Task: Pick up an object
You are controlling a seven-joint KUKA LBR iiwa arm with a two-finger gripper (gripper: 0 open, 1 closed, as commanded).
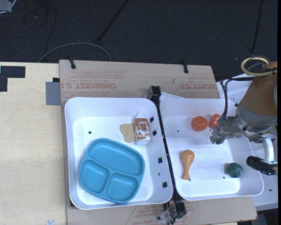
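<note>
Two shallow white plastic bins sit side by side on a brown cardboard sheet (131, 78) over the pale wood bench (23, 144). The left bin (75, 111) is mostly taken up by a big blue plastic divided plate (111, 169) sitting toward its 7 o'clock corner, and at about 1 o'clock from the plate there's a flat tan cracker-looking piece (128, 132) touching a small white and orange carton-like box (142, 131). The 10 o'clock side of that bin is bare floor. The right bin (187, 102) has more room: a tan toy chicken drumstick (187, 162) lies near its 8 o'clock side close to the black divider (163, 144) between the bins, a small orange-red ball (199, 123) sits toward 12 o'clock, a second reddish round thing (214, 120) is just beside it and partly tucked behind the arm, and a small dark green lump (233, 169) is at 5 o'clock near the rim. The middle of that bin's floor is open. The grey two-finger gripper (218, 137) comes in from 3 o'clock and hangs low just at 5 o'clock from the orange-red ball, right next to the reddish thing. Honestly can't tell how its grip is set, it's too dark and small, and I don't see anything in it.
</note>
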